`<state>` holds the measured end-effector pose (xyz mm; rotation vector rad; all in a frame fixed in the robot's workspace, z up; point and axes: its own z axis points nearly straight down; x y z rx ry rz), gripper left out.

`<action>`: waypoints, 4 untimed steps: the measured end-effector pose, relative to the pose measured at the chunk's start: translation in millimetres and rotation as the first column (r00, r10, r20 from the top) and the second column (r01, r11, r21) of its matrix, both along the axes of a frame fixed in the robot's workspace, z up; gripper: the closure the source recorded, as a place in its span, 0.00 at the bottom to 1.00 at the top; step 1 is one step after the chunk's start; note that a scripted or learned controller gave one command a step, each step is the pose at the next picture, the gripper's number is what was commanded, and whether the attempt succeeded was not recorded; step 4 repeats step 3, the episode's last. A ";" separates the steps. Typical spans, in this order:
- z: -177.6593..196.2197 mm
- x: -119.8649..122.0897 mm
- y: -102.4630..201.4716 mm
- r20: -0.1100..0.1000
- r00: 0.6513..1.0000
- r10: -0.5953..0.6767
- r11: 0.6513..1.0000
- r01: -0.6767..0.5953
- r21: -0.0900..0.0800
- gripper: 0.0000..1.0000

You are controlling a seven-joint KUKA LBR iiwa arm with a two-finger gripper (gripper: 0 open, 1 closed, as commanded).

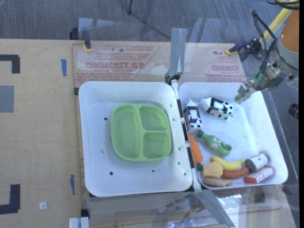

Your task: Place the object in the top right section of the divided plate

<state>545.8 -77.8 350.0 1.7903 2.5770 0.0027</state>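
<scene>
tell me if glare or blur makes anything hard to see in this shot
Camera view: lighting is soft and even, shadows faint; the green plate and toys such as the banana read clearly. Pale reflections streak the clear sheet along the bench's near edge. The gripper is slightly soft, so its state is unclear.

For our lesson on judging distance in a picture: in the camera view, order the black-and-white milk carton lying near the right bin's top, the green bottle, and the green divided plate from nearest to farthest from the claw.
1. Black-and-white milk carton, right bin, just left of the claw.
2. Green bottle, middle of the right bin.
3. Green divided plate, left bin.
</scene>
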 end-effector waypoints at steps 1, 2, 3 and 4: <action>36.0 79.2 47.1 0.002 0.982 0.188 0.982 -0.188 -0.002 1.00; 86.9 118.1 130.5 0.002 0.969 0.249 0.969 -0.249 -0.001 1.00; -7.4 106.3 193.4 -0.001 0.900 0.437 0.900 -0.437 0.000 1.00; -7.4 106.3 193.4 -0.001 0.900 0.437 0.900 -0.437 0.000 1.00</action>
